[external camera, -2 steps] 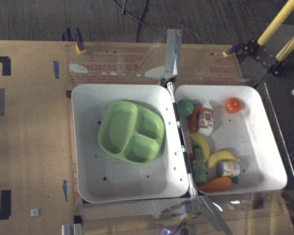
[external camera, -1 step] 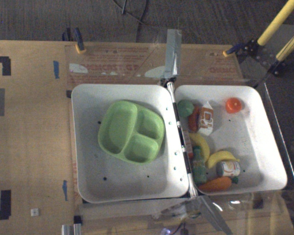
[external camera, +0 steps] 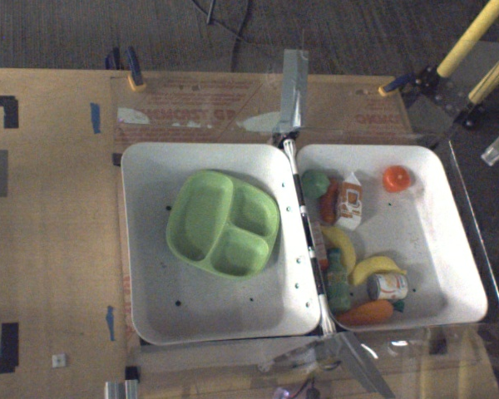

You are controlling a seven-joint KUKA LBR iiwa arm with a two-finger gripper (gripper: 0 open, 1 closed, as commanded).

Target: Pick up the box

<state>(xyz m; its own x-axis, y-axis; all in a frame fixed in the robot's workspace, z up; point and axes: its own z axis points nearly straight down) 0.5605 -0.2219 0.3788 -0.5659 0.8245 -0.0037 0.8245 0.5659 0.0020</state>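
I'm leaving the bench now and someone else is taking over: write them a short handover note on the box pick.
Arm and gripper: out of frame, so nothing is held.
Box: white with orange, lying in the right bin near its upper left, beside the toy food along the divider.
Left bin: holds the green divided plate.
Done: nothing yet; box not picked.
Left: reach in, grasp the box, lift it.

Both bins [external camera: 150, 306] look like smooth white plastic with a slight sheen. The green tray [external camera: 224, 223] is matt plastic. The bench [external camera: 50, 248] is pale, matt wood. The box [external camera: 349, 201] looks like printed card; the toy foods [external camera: 374, 266] look like glossy plastic.
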